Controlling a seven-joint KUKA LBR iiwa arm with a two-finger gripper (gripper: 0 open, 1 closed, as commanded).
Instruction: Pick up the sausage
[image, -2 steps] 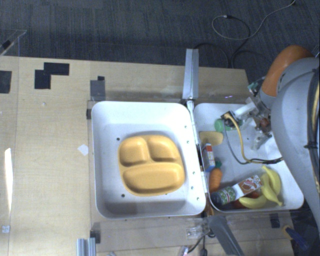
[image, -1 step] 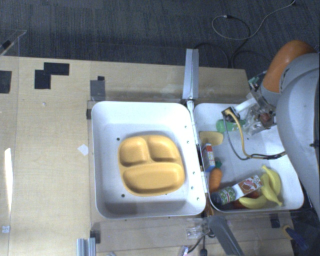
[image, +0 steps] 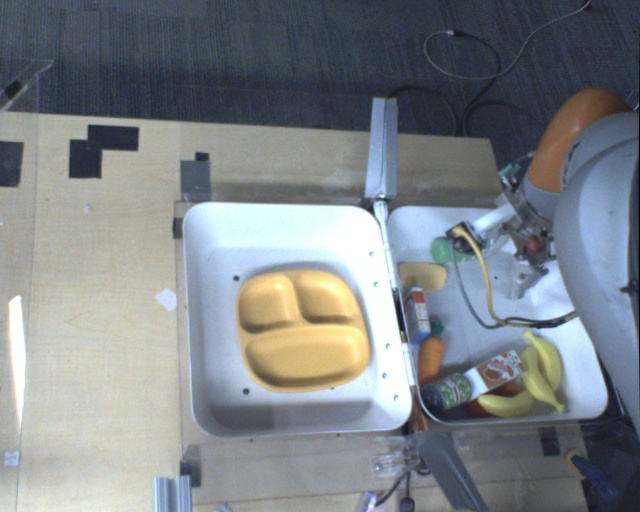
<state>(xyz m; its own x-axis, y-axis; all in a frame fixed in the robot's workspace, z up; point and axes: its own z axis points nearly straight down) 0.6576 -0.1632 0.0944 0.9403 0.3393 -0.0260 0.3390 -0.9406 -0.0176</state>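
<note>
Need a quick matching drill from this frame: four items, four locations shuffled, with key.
Items:
1. yellow divided plastic tray
2. yellow bananas
3. orange carrot
4. small green round item

Places:
A. right bin, against its left wall, mid-way down
B. right bin, near corner at image bottom right
C. middle of left bin
D. right bin, upper part, beside the gripper

Pairs: 1-C, 2-B, 3-A, 4-D

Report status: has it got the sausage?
Gripper over right bin, far end. Sausage: cannot tell which item. Yellow cable hanging alongside.
</note>
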